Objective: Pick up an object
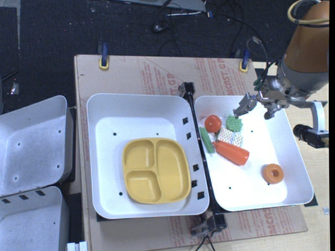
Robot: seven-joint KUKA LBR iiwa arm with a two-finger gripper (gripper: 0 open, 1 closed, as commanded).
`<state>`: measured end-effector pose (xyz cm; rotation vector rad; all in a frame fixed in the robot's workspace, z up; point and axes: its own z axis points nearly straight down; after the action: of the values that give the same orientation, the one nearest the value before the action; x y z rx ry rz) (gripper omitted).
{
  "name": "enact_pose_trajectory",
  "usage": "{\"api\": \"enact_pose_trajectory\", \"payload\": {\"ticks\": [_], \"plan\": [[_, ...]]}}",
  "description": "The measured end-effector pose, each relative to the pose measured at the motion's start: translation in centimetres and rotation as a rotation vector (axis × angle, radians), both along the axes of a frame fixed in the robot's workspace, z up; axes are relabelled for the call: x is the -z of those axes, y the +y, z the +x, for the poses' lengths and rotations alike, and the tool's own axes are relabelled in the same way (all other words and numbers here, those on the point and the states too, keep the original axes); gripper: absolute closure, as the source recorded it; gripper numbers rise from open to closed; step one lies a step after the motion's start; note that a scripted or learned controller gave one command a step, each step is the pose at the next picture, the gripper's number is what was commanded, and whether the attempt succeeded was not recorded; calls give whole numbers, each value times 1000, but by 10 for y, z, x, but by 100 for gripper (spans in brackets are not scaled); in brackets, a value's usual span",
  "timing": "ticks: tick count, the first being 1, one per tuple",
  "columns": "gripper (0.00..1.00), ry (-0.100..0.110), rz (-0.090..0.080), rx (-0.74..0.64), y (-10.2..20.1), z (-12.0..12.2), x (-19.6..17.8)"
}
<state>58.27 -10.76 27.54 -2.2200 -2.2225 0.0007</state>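
My gripper (257,109) hangs over the far side of the right bin (293,156), its two fingers spread apart with nothing between them. Just left of and below its left finger lies a small green knobbly piece (234,123). Close by are a red ball (212,123), a green stick (206,139), a patterned white block (230,136) and an orange-red carrot shape (232,152). An orange ring (272,173) sits alone toward the bin's near right.
The left bin (104,119) holds a yellow divided plate (156,170). Black clips run along the divider between the bins. Two yellow-blue clamps (104,61) pin the board's far edge. Spare white trays (31,140) lie at the left.
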Motion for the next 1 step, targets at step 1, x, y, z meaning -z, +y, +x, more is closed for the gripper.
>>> {"api": "enact_pose_trajectory", "payload": {"ticks": [1], "plan": [[0,6,0,2,1,0,65]]}}
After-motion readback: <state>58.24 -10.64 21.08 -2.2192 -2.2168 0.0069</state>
